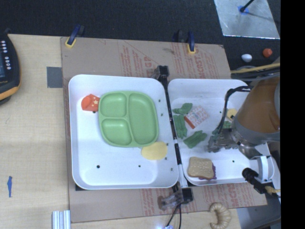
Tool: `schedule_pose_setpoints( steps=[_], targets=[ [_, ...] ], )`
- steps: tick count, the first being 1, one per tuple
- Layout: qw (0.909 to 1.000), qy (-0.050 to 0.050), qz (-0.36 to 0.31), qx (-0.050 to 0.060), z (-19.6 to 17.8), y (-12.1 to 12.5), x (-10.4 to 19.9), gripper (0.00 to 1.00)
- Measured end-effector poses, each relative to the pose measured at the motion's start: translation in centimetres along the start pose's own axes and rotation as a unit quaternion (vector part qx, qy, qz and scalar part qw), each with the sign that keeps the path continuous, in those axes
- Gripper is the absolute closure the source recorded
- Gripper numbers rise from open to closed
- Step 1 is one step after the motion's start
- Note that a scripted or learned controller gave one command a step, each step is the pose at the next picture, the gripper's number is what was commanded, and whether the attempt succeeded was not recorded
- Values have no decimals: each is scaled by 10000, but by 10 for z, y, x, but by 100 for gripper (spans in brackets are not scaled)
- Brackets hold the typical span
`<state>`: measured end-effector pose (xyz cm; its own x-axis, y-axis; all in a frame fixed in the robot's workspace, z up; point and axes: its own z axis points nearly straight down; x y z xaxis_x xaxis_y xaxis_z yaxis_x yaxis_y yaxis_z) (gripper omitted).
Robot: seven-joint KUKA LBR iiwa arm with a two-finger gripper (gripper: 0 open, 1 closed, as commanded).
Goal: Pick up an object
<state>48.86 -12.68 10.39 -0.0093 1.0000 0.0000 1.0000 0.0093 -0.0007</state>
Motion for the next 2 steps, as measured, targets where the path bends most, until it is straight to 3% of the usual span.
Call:
schedule_pose_setpoints(
  steps=[1,2],
  targets=[
    [10000,-17,6,-61,-60,123,-7,100],
    [10000,-1,27,7,-55,116,-7,0]
  ],
)
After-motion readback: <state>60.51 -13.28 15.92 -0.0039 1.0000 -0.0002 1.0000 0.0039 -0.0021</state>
